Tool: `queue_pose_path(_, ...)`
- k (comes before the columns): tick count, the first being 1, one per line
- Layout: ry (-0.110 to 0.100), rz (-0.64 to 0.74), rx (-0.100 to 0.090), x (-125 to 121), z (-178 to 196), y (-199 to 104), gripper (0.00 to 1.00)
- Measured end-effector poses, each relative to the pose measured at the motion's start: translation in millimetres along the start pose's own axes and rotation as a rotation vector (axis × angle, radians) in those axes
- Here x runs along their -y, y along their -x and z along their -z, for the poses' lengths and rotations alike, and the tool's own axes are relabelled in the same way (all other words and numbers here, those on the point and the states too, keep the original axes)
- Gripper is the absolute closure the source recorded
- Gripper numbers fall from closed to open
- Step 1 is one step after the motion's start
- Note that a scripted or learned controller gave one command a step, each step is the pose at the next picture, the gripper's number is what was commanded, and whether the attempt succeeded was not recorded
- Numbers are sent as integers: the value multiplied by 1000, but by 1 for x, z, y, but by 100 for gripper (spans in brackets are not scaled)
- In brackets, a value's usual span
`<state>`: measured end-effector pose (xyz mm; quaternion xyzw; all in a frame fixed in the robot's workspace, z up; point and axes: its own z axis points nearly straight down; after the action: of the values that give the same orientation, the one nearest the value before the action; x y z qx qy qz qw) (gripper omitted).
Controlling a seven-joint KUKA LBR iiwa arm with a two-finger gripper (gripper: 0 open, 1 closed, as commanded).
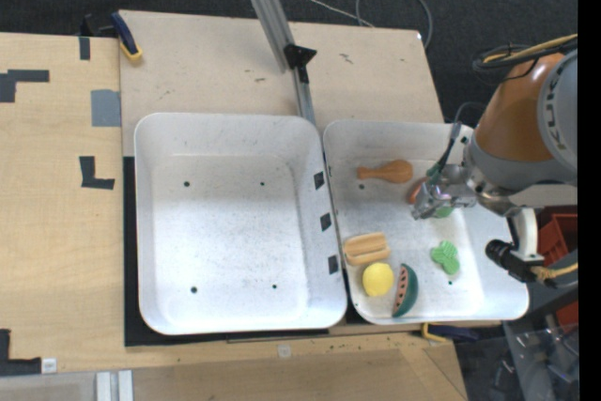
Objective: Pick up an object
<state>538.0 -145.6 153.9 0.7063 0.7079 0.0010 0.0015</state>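
Note:
The right bin holds several toy foods. A brown drumstick lies near its far side, a hot dog and a yellow lemon sit near the left wall, a watermelon slice rests by the front rim, and a green leafy piece lies to the right. My gripper hangs low over the middle of this bin, right of the drumstick and above the green piece. A small orange-red bit shows at its left side; what it is stays unclear.
The left bin stands beside the right one, with a shared wall between them. A metal rail slants down to the bins' far edge. The grey and orange arm covers the right bin's right side.

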Motion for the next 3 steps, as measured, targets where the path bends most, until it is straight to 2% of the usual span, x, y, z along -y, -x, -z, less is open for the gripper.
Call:
queue_pose_path(1,0,-1,1,9,52,0,100)
queue_pose_path(2,0,-1,1,8,97,0,100)
queue_pose_path(3,-5,5,-2,-15,85,-56,100)
